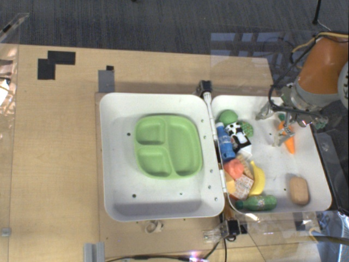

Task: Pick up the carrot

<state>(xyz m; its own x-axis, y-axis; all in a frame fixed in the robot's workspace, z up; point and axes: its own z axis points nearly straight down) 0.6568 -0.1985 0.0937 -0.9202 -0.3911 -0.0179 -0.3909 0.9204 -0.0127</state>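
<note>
Two bins on the bench (60,146), and the end effector (286,125) is down in the right-hand bin (322,168), right on the carrot (289,141). Orange shows directly beneath the fingertips, touching or nearly so, but whether they're clamped or apart I can't tell. No lift yet as far as I can judge. Carrot's long axis runs roughly vertical in frame, tip pointing away below the end effector.
</note>
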